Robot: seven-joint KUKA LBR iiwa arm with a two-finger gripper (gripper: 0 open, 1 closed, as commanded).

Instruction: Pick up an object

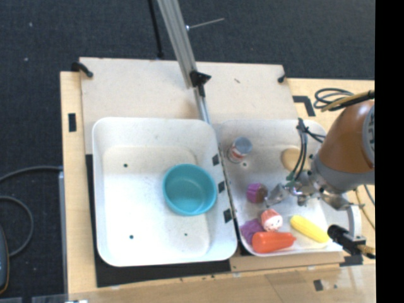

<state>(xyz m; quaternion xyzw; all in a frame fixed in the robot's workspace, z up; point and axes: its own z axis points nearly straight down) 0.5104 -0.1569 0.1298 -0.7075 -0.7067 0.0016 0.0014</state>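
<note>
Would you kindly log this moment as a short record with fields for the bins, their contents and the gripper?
left bin: teal bowl
right bin: small can, purple block, red-and-white ball, orange carrot-like piece, yellow piece
gripper: low inside right bin, beside purple block
held: nothing seen between fingers

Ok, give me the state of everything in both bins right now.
teal bowl: upright, left bin.
small can: upright, right bin.
purple block: loose, beside the gripper.
orange carrot: lying flat.
yellow corn: lying flat.
gripper: low inside right bin.
</note>
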